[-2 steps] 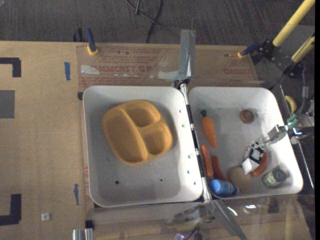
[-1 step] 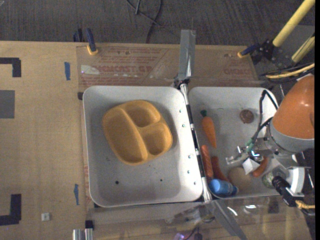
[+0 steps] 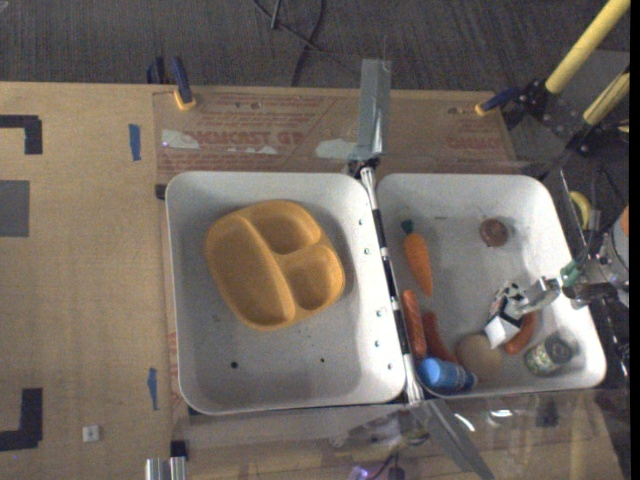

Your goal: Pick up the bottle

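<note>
The bottle (image 3: 445,374) is blue and lies on its side in the near left corner of the right bin (image 3: 455,200), against the bin's front wall. My gripper (image 3: 516,302) hangs low over the right half of that bin, coming in from the right edge. It is to the right of the bottle and a little farther back, apart from it. Right under the gripper sit a small black-and-white item (image 3: 503,318) and a red sausage (image 3: 521,334).
Also in the right bin are a carrot (image 3: 417,258), two red-orange sausages (image 3: 420,328), a tan egg-shaped piece (image 3: 481,353) beside the bottle, a brown disc (image 3: 494,231) and a round tin (image 3: 551,355). The left bin (image 3: 200,358) holds a yellow divided plate (image 3: 275,263).
</note>
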